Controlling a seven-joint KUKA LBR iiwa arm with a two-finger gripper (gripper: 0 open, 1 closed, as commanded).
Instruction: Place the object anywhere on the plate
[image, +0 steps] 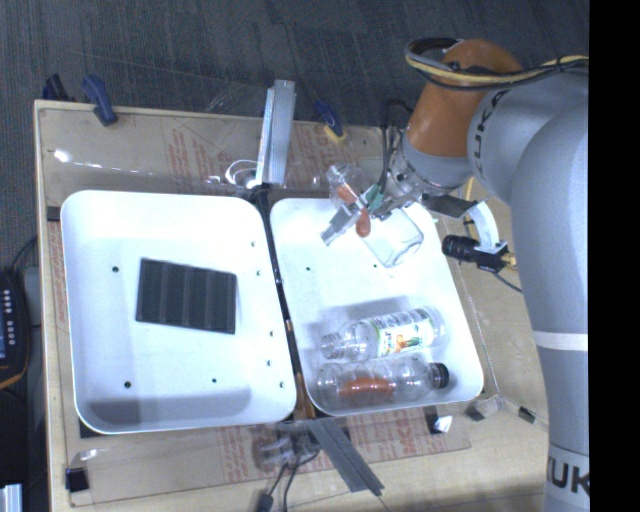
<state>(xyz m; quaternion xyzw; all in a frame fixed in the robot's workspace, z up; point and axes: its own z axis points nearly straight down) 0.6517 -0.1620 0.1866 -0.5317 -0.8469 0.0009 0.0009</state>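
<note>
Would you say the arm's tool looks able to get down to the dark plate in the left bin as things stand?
Probably yes. The dark plate lies flat and bare in the left bin with nothing over it, while the tool hangs above the right bin, a short sweep across the divider.

Even, fairly bright light falls from above, and the two white bins (165, 215) come out almost blown, with little surface detail. Soft grey shadow gathers along the near inner wall of the left bin. Glare glints off the clear plastic sheet (215, 170) behind the bins and off the clear bottles (385, 335). The dark floor at the top is dim and grainy. The picture is low in resolution and slightly soft overall; the small parts near the arm's wrist (395, 190) look blurred.
</note>
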